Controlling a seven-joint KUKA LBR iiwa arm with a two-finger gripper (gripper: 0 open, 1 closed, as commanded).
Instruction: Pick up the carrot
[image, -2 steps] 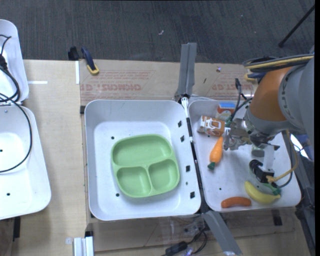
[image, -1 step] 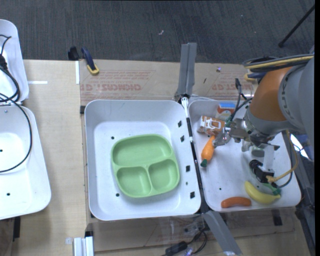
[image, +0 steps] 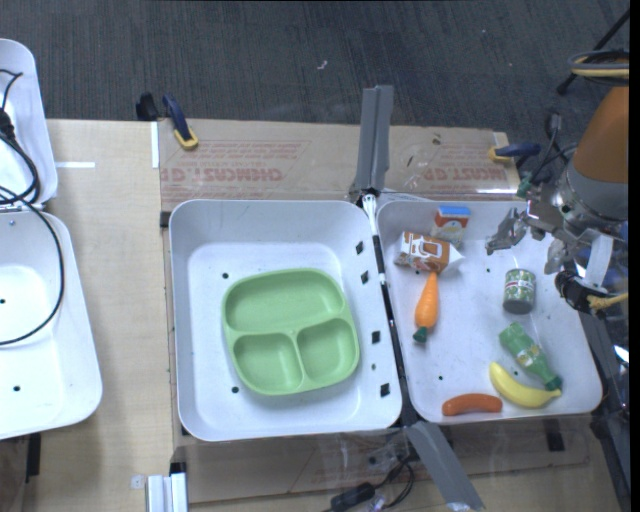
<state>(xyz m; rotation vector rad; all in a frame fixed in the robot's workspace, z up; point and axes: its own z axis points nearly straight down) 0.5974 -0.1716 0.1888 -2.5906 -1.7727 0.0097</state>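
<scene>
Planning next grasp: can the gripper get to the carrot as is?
Probably yes. The carrot lies alone on bare bin floor, carton just above its tip; the gripper sits up-right of it.

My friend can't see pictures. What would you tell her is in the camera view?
A carrot lies in the right bin with a banana, a small can and other toy foods. The robot's end effector hangs at that bin's right edge. The left bin holds a green divided plate.
</scene>
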